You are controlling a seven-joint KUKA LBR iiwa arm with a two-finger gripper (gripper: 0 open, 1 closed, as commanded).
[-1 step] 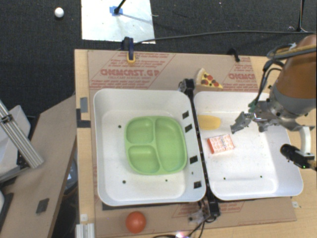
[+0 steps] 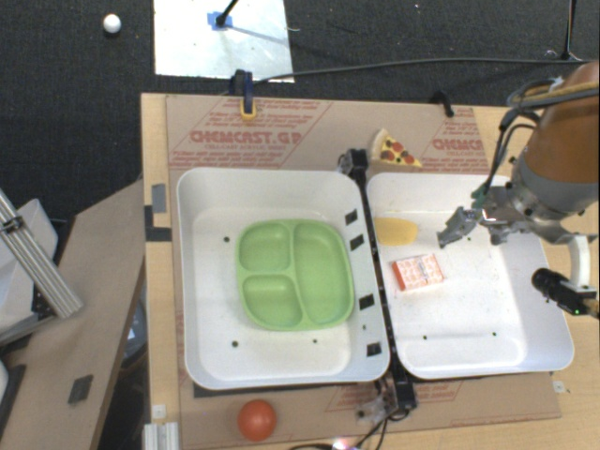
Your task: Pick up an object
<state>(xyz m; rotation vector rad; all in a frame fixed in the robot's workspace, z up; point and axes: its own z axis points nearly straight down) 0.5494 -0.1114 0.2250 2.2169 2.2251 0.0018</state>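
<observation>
In the right bin (image 2: 469, 345) lie a small red-and-white box (image 2: 417, 272) near the middle and a flat yellow piece (image 2: 396, 231) by the left wall. My gripper (image 2: 476, 232) hangs over the upper part of this bin, up and to the right of the box. Its two fingers stand apart and nothing shows between them. The left fingertip (image 2: 452, 231) points down-left toward the yellow piece.
The left bin (image 2: 202, 279) holds a green divided plate (image 2: 293, 275). A toy pizza slice (image 2: 396, 150) lies on the cardboard behind the bins. An orange ball (image 2: 256, 419) sits in front of the left bin. A black fixture (image 2: 561, 292) sticks in at the right bin's rim.
</observation>
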